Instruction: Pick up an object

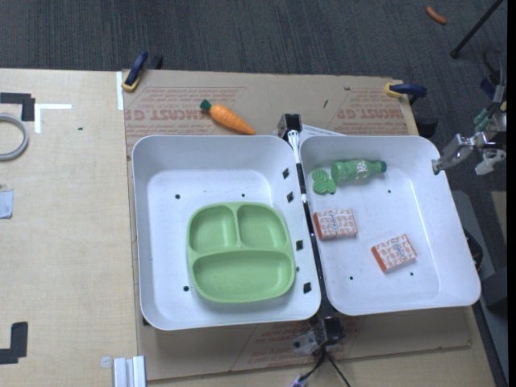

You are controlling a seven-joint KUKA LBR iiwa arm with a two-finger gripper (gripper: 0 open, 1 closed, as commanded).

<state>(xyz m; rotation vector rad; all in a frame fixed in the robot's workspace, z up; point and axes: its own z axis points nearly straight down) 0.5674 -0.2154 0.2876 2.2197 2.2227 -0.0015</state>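
The right bin (451,240) holds a green plastic bottle (357,169) lying on its side near the back wall. A small green piece (324,183) lies at the bottle's left end. Two orange-and-white packets lie flat in that bin, one (335,224) near the left wall and one (394,253) nearer the middle. In the left bin (153,216) rests a green divided plate (240,252). An orange toy carrot (228,117) lies on the cardboard behind the left bin.
Both bins sit on a cardboard sheet (355,107) held by blue clamps (135,71) at its back corners. A small metal fixture (468,145) stands just past the right bin's back right corner. A tape ring (10,138) lies on the bench at far left.
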